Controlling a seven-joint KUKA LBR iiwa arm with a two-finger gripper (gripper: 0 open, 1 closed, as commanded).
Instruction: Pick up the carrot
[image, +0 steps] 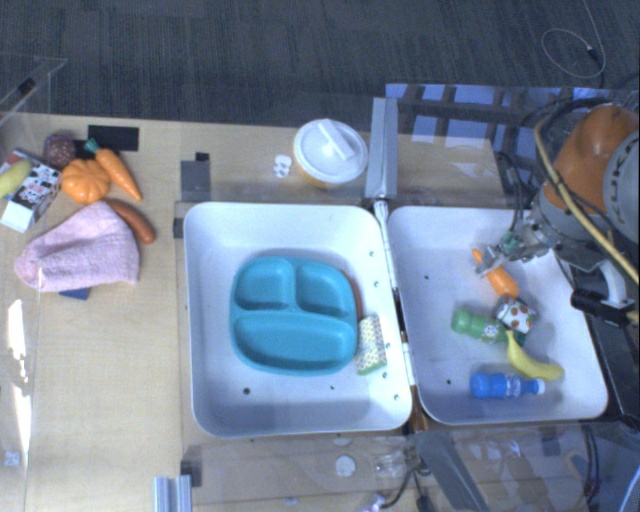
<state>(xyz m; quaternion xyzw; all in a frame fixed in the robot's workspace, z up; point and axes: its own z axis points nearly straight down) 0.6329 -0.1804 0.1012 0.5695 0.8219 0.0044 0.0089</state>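
Look to the right bin (590, 400): the carrot (500, 278) lies in its upper part, orange, slanting down toward the bin's middle. Your end effector (505, 249) sits just above the carrot's upper end, reaching in from the right on the grey arm (590, 190); you cannot tell from this view whether it is released or clenched, nor whether it has the carrot. Just below the carrot you see a small patterned ball (515, 316), a green bottle (474, 324) lying on its side, a banana (530, 363) and a blue bottle (505, 385) near the front wall. The left bin (205, 400) carries a blue divided tray (294, 314) with a yellow-green sponge (371, 344) beside it.
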